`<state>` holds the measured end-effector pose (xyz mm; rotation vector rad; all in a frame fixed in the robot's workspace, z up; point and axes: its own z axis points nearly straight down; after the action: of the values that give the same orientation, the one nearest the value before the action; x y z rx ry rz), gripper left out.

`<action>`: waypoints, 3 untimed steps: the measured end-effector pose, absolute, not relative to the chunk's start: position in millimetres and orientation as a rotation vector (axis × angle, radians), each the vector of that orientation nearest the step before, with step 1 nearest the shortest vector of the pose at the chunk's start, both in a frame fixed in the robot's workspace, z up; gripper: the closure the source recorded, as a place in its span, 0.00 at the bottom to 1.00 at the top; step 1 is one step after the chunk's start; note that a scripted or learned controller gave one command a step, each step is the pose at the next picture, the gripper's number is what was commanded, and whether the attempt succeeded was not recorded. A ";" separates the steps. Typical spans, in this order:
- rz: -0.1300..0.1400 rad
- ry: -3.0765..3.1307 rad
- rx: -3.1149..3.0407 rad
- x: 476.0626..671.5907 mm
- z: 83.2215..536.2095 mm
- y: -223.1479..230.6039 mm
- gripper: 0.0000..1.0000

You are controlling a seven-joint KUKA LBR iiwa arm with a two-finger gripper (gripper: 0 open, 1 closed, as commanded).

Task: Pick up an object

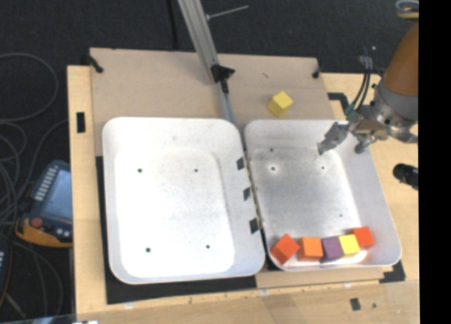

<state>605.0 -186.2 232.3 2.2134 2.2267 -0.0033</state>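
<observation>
Lining the near wall of the right bin (366, 196) are five blocks — red (285, 247), orange (311, 246), purple (331, 248), yellow (349, 245) and another red (363, 237) — packed side by side. Another yellow block (280, 103) sits apart on the worktop (296, 76), beyond the bins. The tool (343, 137) hangs over the right bin's far right edge, its grip impossible to tell, nothing visibly held.

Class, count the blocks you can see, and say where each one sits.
6. Five line the right bin's near edge: red, orange, purple, yellow, red-orange. One yellow block lies on the bench beyond.
</observation>
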 end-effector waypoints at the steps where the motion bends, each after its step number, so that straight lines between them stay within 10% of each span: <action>1: 0.009 2.230 2.208 602.8 291.6 -63.4 0.00; 2: -0.002 2.232 2.217 563.3 246.2 -2.6 0.00; 3: 0.003 2.218 2.220 565.6 259.5 -8.0 1.00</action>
<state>565.6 -8.0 259.5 2.2205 2.2177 0.0031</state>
